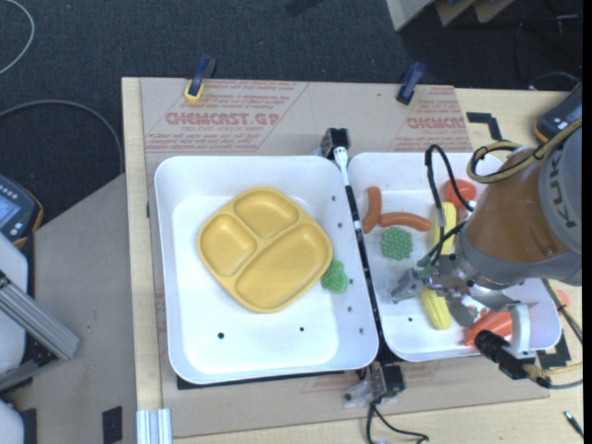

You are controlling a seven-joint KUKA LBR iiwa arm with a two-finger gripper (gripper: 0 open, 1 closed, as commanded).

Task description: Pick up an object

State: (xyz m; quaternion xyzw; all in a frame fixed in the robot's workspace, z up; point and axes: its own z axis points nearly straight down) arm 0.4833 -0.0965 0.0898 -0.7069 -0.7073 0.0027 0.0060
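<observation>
The robot arm (518, 220) reaches in from the right and hangs low over the right bin (393, 336). Its end effector (421, 280) is down among the toy food. The gray metal parts sit just beside a yellow corn cob (437, 311), and they may be touching it. I cannot tell if the end effector is open or closed, because the arm covers much of it. I also cannot see any toy clearly caught in it.

The right bin holds the things to pick from. There is the yellow corn cob near the front. A round green toy (397, 242) lies near the middle of the bin. Two orange sausages (388, 215) lie near the back, close to the wall between the bins. Something orange (496, 325) peeks out under the arm, near the front right.

The left bin (185, 340) holds a yellow plate (265, 248) with three parts in it. A small green toy (334, 277) rests against the right edge of the plate.

Both bins sit on the tabletop (148, 248).

I think the job is at the grabbing part. The arm is down by the toys, and the corn cob looks like the one it wants. Nothing is lifted yet. It looks like the grab and the lift are left to do.
</observation>
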